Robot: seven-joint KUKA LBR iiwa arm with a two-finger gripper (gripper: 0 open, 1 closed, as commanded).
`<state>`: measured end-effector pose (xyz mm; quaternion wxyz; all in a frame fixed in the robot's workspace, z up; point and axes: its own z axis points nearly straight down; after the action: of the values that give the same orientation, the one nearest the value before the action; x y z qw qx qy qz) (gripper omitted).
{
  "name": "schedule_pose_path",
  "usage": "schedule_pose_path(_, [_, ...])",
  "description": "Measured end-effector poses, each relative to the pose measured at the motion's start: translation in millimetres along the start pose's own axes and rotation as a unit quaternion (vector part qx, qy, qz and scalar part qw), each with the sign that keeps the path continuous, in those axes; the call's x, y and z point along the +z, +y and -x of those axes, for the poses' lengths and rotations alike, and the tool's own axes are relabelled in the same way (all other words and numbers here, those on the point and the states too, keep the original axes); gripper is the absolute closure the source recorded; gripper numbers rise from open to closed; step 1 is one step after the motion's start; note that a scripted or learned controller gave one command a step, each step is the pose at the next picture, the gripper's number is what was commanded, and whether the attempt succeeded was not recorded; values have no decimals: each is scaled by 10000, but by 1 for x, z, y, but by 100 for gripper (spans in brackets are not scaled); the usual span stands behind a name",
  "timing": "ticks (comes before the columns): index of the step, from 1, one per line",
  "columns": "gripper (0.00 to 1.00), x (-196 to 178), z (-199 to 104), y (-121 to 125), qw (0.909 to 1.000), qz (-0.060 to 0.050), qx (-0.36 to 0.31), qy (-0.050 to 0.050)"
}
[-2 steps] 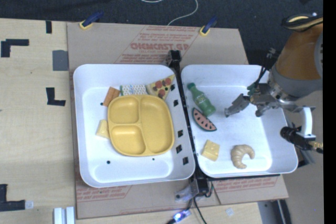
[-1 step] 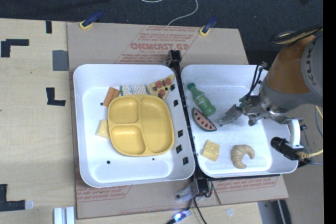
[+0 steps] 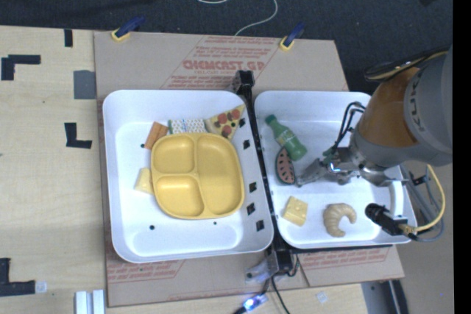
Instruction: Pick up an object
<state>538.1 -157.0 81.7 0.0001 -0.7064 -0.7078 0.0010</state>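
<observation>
The right bin [image 3: 324, 103] holds a green bottle [image 3: 285, 137] lying near its left wall. A watermelon slice [image 3: 285, 166] sits just below the bottle. A yellow cheese block [image 3: 296, 211] and a croissant [image 3: 339, 219] lie near the front wall. My gripper [image 3: 313, 171] is low in this bin, pointing left. Its tip is just right of the watermelon slice and above the cheese block. I see nothing held in it.
The left bin [image 3: 121, 158] holds a yellow divided plate [image 3: 197, 176]. Around the plate are a pizza slice [image 3: 227, 120], an orange piece [image 3: 155, 134] and a pale wedge [image 3: 143, 180]. The arm [image 3: 401, 118] covers the right bin's right side. A black divider [image 3: 254, 158] runs between the bins.
</observation>
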Motion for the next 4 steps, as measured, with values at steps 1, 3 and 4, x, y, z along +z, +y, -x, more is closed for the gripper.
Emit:
schedule_pose_path(1, [100, -13, 0, 1, 10000, 12, 1, 0])
schedule_pose_path(3, [100, -99, -6, 2, 10000, 22, -3, 7])
schedule_pose_path(4, [100, -145, -7, 4, 10000, 27, -2, 4])
